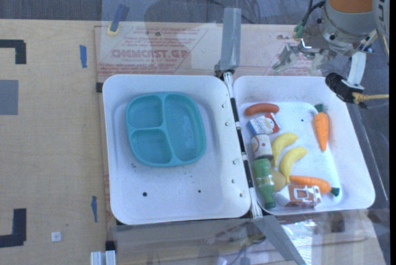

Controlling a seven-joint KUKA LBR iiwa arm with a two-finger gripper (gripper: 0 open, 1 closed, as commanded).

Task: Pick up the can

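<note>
The can (262, 147), small and pale with a red label, lies on its side in the right bin (360, 152) near its left wall. It rests between a blue-and-white carton (262, 125) and a green bottle (265, 181). My gripper (302, 58) hangs over the bench just beyond the right bin's far edge, well behind the can. Its fingers are spread, open, with nothing between them.
The right bin also holds a sausage (261, 109), two bananas (288, 152), two carrots (320, 127), and a small orange-and-white carton (303, 195). A teal divided plate (166, 129) sits in the left bin (117, 195). A grey divider post (231, 41) stands behind the bins.
</note>
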